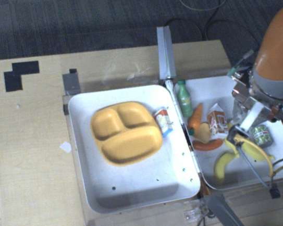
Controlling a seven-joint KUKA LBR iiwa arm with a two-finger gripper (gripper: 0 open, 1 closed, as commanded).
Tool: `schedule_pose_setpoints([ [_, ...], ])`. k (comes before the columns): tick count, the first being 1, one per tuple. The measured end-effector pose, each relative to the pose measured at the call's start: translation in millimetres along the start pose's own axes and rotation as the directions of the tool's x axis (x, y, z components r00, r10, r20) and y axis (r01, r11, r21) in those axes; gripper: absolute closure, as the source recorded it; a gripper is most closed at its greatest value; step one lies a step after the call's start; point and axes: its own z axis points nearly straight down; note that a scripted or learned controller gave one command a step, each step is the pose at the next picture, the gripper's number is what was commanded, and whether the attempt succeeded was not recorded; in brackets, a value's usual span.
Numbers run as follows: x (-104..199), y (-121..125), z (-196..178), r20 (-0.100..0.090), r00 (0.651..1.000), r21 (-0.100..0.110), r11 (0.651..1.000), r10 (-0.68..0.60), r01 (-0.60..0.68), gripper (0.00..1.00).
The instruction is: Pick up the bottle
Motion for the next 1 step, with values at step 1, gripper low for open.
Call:
schedule_pose_setpoints([
  [1, 25.7, -40.6, -4.6, 0.000, 0.981, -0.001, 0.981, 0.195, -0.195, 1.00],
])
